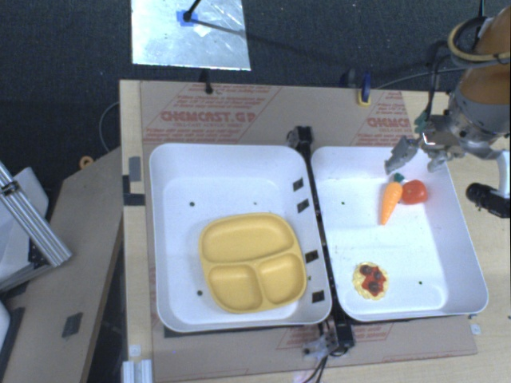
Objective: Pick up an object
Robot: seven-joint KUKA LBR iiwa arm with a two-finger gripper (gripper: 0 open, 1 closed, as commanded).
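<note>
Bins sat side by side on the bench, the left bin point(168, 214) holding a yellow divided tray point(251, 262) with three compartments, tilted slightly in the lower middle of the bin floor. The right bin point(455, 254) held three things. A toy carrot point(390, 200) lay in its upper part, green top pointing up toward the far wall, narrow tip pointing down. A red tomato-like object point(413, 191) lay just beside the carrot on its right, apparently touching it, though the seam between them was hard to read. Near the front wall of the same bin lay a small round yellow piece with dark red toppings point(371, 281), well apart from the other two; its detail was too small to name with certainty.

The arm point(479, 78) came in from the upper right, its upper body cut off by the frame edge. The gripper point(417, 156) hung over the far right corner of the right bin, above and just beyond the carrot and the red object. Its two grey fingers point(398, 156) stood spread apart, with nothing between them. How high they hung over the bin floor could not be judged from this slanted view.
</note>
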